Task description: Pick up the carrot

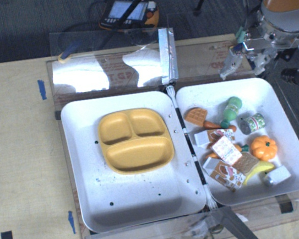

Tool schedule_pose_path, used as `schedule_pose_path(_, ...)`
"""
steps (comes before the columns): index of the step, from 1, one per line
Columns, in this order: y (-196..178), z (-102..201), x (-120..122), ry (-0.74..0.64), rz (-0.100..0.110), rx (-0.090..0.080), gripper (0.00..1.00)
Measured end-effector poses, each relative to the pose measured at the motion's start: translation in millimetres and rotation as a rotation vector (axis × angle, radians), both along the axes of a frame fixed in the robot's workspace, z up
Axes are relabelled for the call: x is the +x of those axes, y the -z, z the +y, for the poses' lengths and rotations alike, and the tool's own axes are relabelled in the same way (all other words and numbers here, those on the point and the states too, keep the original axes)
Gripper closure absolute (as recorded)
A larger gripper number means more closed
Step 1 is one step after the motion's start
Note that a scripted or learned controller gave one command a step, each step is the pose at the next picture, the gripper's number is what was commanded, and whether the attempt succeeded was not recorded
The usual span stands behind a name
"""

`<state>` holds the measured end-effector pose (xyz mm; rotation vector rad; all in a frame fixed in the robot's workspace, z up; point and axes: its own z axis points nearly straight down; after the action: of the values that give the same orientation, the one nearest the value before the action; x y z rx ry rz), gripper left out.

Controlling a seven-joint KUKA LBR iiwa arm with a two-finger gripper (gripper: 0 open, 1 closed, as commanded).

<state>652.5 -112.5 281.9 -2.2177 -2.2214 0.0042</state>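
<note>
Nearby, no legible print beside carrot

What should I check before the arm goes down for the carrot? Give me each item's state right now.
1. Carrot located in the right bin: ok.
2. Carrot free of neighbours: not ok; the waffle and green bottle crowd it.
3. Gripper above the carrot: not ok; it sits beyond the bin's far rim.
4. Finger opening: cannot tell.
5. Gripper carrying nothing: cannot tell.
6. Left bin holds the yellow tray, away from the path: ok.
</note>
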Motion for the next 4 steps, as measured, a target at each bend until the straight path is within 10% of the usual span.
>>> schedule_pose_path(1, -30.6, -50.1, 2.2, 0.025, -0.005, -0.002, 0.0)
schedule_pose_path(2, 71.1, -88.4, -1.0, 0.106, -0.001, -0.001, 0.0)
schedule_pose_path(4, 172.9, -84.7, -147.3, 0.451, 0.009, 0.008, 0.0)
